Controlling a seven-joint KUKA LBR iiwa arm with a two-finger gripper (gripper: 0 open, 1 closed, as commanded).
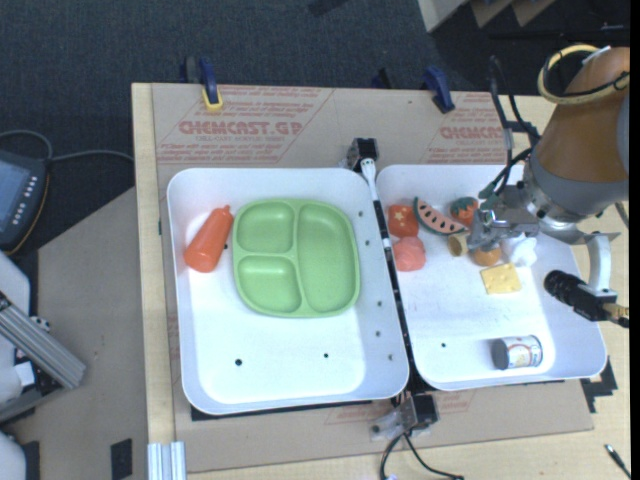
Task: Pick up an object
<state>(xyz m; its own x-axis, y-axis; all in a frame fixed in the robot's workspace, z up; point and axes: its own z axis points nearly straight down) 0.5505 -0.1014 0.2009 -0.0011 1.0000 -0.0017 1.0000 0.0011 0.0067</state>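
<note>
Tabletop (pixel 150 268): carries two white bins side by side.

Left bin (pixel 280 373): holds a green divided plate (pixel 297 256) at its centre and an orange carrot-like toy (pixel 208 239) just beside the plate's left edge.

Right bin (pixel 450 353): the landmark for all that follows.

Arm (pixel 585 128): grey and orange, over the bin's far right part.

Gripper (pixel 490 230): down low among the clutter at the bin's far side. How far the fingers stand apart cannot be told, nor whether they hold anything.

Can (pixel 517 352): lying on its side near the bin's near right corner.

Watermelon slice (pixel 440 218): far side, left of the gripper.

Pink piece (pixel 409 255) and red piece (pixel 403 220): against the bin's left wall.

Yellow block (pixel 501 280): mid-bin, just on the near side of the gripper. Judged the likeliest pick, with a small brownish piece (pixel 487 256) touching or almost touching the gripper tip.
</note>
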